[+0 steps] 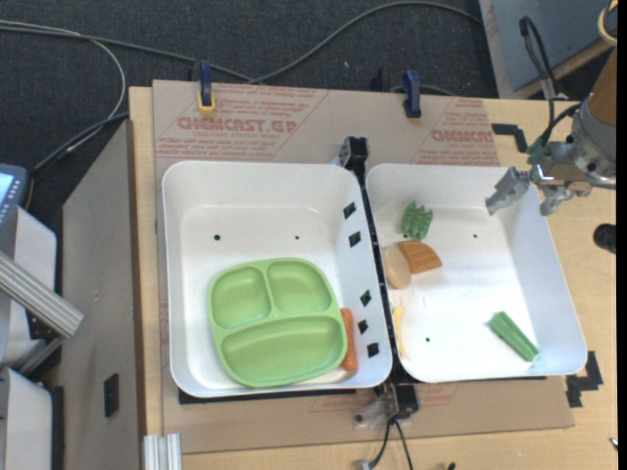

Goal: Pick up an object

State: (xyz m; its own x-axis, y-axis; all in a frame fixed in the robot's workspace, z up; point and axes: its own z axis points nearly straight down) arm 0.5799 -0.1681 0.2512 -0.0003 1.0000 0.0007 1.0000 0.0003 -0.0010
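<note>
**Claw poised at the far corner of the right bin, nothing yet in its grasp**

The two-finger metal claw [529, 190] hangs over the far right corner of the right shallow white bin [558, 292], its fingers spread apart with nothing between them.

Candidates lie to its left and nearer the camera. The small knobbly green plastic piece [417, 221] sits to the claw's left, across bare bin floor. Just beyond that, nearer the camera, a tan and orange bread-like toy [412, 260] rests against the divider. The flat green bar-shaped piece [513, 336] lies toward the camera, almost straight below the claw in the view, near the bin's front wall.

The left white bin [186, 262], far to the claw's left, holds a light green divided plastic tray [278, 321] with an orange carrot-like piece [348, 346] at its edge.

The green bar looks the surest pick: it stands alone, so the claw should straddle its narrow width, aligned across its slant, and descend fully before closing.
</note>
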